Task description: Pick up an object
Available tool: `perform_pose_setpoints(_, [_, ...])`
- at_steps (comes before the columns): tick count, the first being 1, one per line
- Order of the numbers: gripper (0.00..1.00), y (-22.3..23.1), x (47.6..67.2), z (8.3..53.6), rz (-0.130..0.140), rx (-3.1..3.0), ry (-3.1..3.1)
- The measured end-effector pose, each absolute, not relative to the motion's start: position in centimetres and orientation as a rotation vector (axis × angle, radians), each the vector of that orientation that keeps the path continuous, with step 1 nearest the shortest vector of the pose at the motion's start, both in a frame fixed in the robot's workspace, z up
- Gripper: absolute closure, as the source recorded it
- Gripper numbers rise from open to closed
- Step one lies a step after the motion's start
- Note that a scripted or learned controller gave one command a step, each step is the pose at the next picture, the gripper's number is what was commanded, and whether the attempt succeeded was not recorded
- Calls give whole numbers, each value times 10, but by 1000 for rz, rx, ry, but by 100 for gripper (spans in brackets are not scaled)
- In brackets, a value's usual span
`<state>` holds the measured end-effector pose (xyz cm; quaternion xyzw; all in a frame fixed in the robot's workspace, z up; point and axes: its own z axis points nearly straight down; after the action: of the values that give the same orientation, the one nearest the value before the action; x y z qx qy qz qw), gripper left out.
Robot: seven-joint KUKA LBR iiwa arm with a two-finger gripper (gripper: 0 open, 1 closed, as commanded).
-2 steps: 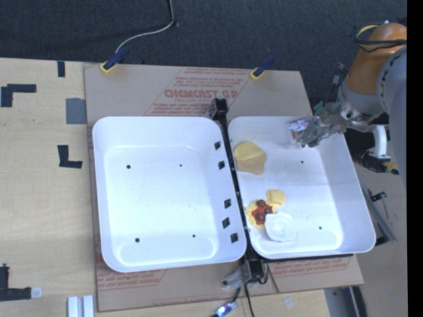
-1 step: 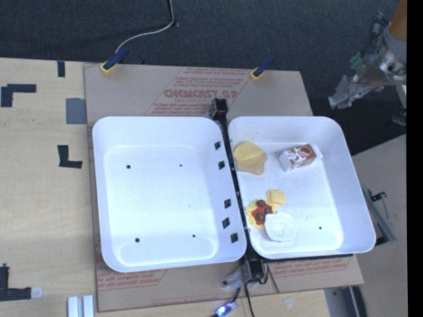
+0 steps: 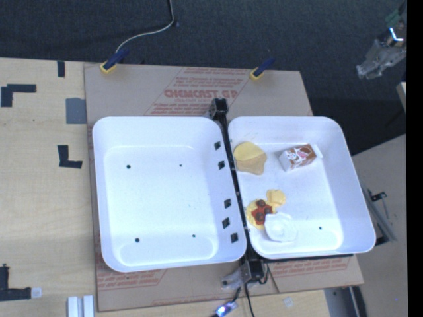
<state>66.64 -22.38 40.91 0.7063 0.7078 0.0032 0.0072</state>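
White bins [image 3: 158, 127]; yellow lump [image 3: 250, 158]; red-white packet [image 3: 299, 156]; yellow-red toy [image 3: 264, 207]; white cup [image 3: 280, 228].

Red print on the brown cardboard sheet [image 3: 198, 91] under the two white bins reads approx. "CHEMCAST GP", seen upside down just above the bins' top edge; more red print lines around it and along the sheet's bottom edge are too small to read. The small white-and-red packet [image 3: 299, 156] in the right bin has a printed label w/ a figure, text illegible.
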Motion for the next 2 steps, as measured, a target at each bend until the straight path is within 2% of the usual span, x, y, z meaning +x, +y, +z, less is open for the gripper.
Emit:
perform_pose_setpoints(1, [100,-223,668,536,10,2207,2214])
perform_pose_setpoints(2, [100,-208,570,449,-6,2230,2227])
